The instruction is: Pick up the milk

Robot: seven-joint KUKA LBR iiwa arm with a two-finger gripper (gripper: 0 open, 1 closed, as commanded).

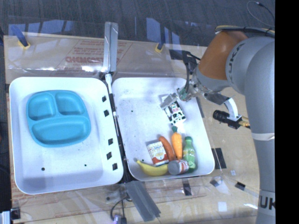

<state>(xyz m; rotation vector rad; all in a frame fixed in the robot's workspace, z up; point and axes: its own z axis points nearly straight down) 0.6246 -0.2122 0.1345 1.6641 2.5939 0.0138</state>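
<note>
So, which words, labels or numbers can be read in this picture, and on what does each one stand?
"UK", white letters cut by the frame edge, on the arm base.
Red print on the clear sheet behind the bins: too blurred to read.
Milk carton, red can, green bottle labels: too small to read.

Two white bins sit side by side: the left bin (18,171) and the right bin (135,97). The left bin holds one blue divided tray (58,117). The right bin holds one milk carton (176,114), two carrots (172,146), one banana (150,167), one green bottle (188,151), one red can (156,152) and one grey can (176,167), all near the carrots.
</note>
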